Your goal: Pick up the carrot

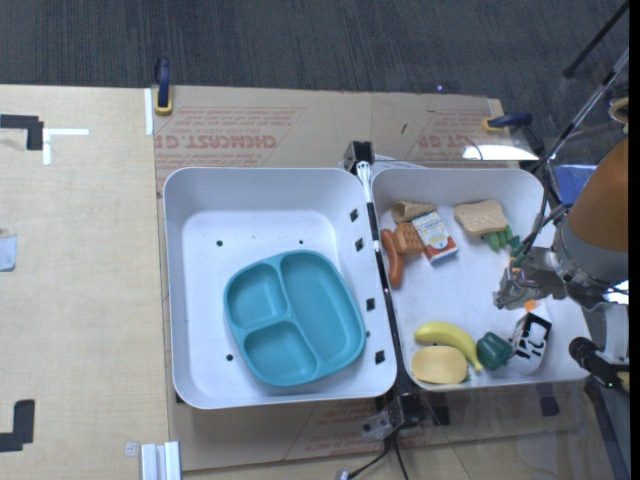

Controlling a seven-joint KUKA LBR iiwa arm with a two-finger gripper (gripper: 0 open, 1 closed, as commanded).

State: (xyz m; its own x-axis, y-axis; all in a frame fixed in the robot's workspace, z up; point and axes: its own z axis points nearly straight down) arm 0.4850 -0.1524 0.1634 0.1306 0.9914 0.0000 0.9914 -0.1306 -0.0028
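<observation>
A divided plate (295, 316) lay in the left bin (190, 268). In the right bin (455, 278), the carrot (392, 256) lay along the left wall, the banana (448, 336) nearer the front.

pincer (512, 293) over right bin (455, 180), carrot (392, 258) apart

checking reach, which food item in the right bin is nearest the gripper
The dark green piece by the banana's tip, below the gripper; the bread slice and carrot lie farther.

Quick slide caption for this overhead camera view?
Gripper hovers in right bin, carrot lying untouched by the divider.
</observation>
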